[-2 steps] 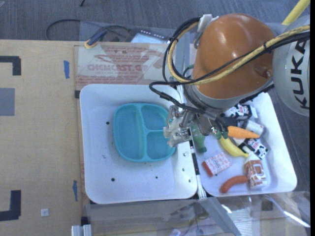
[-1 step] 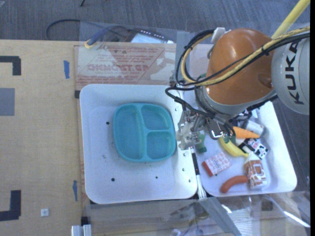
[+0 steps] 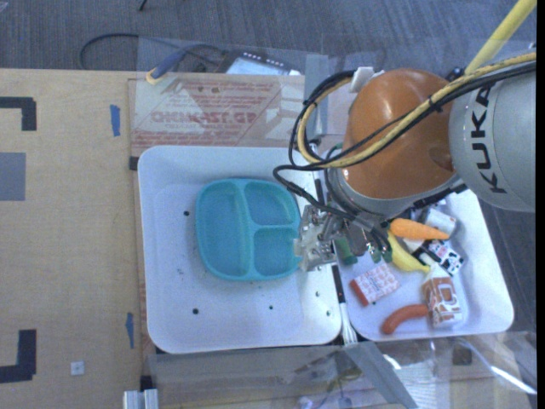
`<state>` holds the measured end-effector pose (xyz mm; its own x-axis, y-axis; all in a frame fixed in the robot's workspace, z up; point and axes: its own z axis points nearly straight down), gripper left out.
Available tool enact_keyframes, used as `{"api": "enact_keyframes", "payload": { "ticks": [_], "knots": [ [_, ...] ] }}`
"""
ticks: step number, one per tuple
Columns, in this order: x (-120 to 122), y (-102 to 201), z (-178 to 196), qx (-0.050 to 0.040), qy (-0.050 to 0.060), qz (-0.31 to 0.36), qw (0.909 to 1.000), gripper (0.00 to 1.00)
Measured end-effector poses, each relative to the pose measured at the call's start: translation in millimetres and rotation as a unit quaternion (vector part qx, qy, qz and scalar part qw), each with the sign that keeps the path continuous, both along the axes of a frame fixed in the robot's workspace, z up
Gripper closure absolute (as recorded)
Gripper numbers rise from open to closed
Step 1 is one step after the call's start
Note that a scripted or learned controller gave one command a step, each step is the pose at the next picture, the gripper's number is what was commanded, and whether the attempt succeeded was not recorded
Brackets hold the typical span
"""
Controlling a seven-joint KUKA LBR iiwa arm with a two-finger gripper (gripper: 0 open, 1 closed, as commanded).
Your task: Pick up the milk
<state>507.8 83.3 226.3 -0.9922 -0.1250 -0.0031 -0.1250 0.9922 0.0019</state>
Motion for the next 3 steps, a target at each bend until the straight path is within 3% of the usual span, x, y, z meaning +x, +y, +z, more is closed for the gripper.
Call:
{"api": "enact_keyframes", "payload": {
  "ticks": [1, 2, 3],
  "knots": [
    [-4, 19, 39, -0.0004, -0.003, 0.25, 0.9682, 1.0],
    [-19, 9, 99, -0.0005, -0.003, 0.166, 0.9862, 1.0],
    [13, -51, 29, -0.001, -0.001, 0.224, 0.9745, 1.0]
  ]
}}
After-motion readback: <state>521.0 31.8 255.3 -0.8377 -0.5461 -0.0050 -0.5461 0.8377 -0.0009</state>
